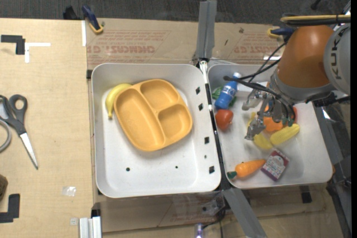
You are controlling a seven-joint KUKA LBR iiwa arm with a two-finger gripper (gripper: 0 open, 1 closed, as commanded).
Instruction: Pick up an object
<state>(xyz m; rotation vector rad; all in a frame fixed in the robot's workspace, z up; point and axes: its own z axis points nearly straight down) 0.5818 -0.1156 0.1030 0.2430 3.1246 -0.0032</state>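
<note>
My gripper (258, 115) hangs low in the right bin (312, 175), its metal fingers pointing down beside an orange fruit (274, 123) and a yellow corn-like toy (277, 137). I see nothing between the fingers. A red tomato (223, 119) and a blue bottle (226, 95) lie to its left. A toy carrot (249, 168) and a small purple packet (275, 165) lie near the bin's front. The arm's orange band (305, 58) covers the bin's back right.
The left bin (162, 175) holds a yellow divided plate (152, 114) with a banana (114, 98) tucked at its left edge. Scissors (20, 125) lie on the bench at far left. A grey divider bar (206, 30) runs between the bins at the back.
</note>
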